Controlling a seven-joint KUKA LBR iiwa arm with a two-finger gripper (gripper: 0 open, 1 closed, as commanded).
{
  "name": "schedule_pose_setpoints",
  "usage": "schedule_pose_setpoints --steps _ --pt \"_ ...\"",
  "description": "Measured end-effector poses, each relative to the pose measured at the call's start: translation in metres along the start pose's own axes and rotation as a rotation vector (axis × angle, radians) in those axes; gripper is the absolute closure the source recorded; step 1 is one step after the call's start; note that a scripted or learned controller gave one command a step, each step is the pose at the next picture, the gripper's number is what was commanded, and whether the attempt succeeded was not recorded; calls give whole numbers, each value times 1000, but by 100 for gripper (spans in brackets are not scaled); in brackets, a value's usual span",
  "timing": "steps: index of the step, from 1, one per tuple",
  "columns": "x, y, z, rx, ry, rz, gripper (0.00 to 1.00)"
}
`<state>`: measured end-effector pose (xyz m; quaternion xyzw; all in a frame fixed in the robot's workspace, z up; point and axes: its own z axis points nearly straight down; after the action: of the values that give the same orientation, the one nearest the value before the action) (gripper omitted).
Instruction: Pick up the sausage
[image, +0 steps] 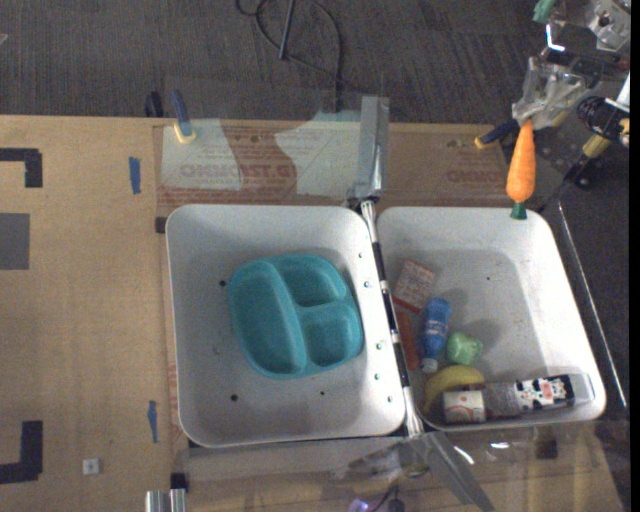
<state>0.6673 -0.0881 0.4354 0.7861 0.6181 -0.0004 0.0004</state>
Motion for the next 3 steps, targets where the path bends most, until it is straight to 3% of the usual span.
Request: schedule_pose_setpoints --steps 1,3 --pt "-41 -96 34 1 1 -323 100" --pt "-41 -94 13 -8 -1 -323 100"
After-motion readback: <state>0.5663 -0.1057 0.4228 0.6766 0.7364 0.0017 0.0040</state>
